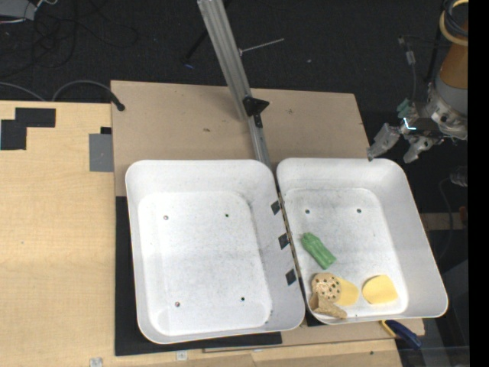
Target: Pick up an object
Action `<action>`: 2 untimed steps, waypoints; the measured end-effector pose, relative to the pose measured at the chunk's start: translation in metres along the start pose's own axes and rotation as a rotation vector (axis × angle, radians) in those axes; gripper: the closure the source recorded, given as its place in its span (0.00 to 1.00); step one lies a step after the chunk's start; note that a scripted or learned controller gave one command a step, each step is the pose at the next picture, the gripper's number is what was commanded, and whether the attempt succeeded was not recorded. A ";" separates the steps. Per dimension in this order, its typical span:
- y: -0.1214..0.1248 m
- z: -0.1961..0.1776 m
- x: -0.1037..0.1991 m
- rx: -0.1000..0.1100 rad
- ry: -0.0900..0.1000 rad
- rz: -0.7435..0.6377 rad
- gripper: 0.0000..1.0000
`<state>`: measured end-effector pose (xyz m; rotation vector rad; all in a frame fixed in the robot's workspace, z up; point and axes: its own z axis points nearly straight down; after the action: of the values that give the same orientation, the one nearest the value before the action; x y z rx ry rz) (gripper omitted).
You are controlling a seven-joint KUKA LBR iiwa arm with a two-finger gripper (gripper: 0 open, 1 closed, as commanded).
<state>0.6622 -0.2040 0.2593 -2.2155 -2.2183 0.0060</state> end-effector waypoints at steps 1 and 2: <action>0.001 -0.003 0.001 -0.004 -0.002 -0.003 0.00; -0.004 0.043 0.006 -0.001 0.000 -0.003 0.00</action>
<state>0.6577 -0.1978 0.2167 -2.2131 -2.2223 0.0052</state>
